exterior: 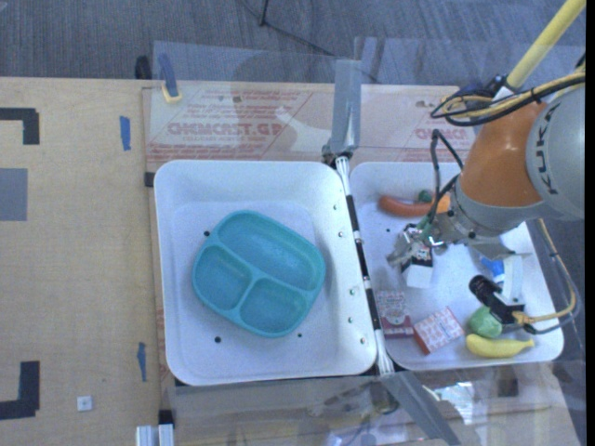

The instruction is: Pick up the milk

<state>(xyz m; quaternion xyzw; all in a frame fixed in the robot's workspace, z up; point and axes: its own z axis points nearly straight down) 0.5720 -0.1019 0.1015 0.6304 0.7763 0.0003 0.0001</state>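
In the right bin [548, 342], my gripper [412, 250] hangs low over the left-middle part, reaching in from the right under the orange wrist band. A small white block [420, 275] lies right under and beside its tip; whether it is touched or gripped is hidden. A white carton with a blue patch [507, 271], which looks like the milk, lies to the right, partly covered by the arm.
An orange carrot [402, 206] lies at the back of the right bin. Two red-and-white packets [394, 310] [438, 329], a green fruit [482, 321] and a banana [497, 346] line its front. The left bin [186, 193] holds a teal divided plate [258, 272].
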